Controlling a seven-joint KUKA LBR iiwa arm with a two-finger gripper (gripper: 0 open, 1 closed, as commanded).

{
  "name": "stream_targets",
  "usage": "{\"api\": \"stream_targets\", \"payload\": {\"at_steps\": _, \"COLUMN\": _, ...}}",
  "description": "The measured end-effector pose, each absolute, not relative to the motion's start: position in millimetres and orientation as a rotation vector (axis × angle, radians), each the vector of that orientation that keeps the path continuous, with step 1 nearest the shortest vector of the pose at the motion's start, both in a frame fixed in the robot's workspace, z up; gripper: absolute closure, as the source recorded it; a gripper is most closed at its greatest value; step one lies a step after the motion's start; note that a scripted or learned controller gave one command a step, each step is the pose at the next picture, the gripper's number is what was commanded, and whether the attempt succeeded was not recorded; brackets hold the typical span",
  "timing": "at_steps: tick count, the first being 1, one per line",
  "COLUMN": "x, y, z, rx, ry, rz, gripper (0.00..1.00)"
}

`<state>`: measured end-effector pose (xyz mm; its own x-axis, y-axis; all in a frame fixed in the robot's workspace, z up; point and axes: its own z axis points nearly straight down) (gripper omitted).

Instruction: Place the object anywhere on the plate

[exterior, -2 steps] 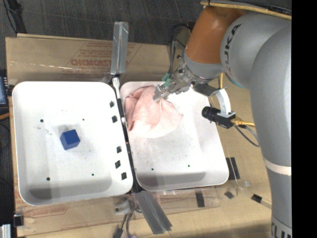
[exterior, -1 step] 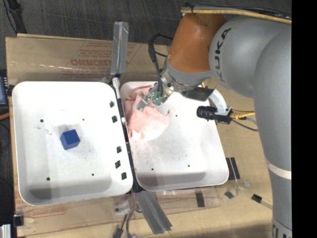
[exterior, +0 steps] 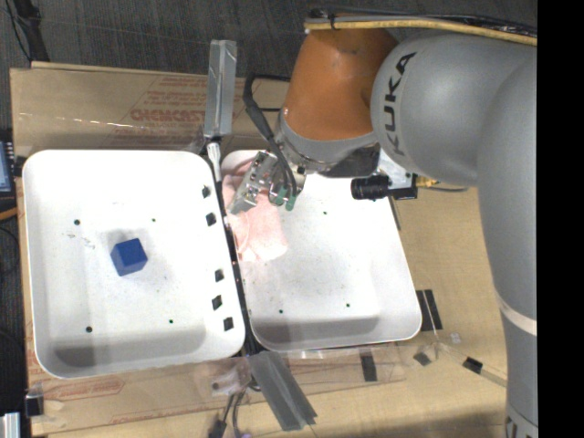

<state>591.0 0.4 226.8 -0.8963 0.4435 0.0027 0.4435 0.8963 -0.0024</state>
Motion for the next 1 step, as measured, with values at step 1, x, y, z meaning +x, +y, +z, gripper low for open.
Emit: {"api": "stream_targets", "payload": {"at_steps": 1, "x": 580.5, "y": 46.1, "z": 238.3, "rx": -0.091, "ry": -3.139, "rz": 0.002, "gripper": 1.00}}
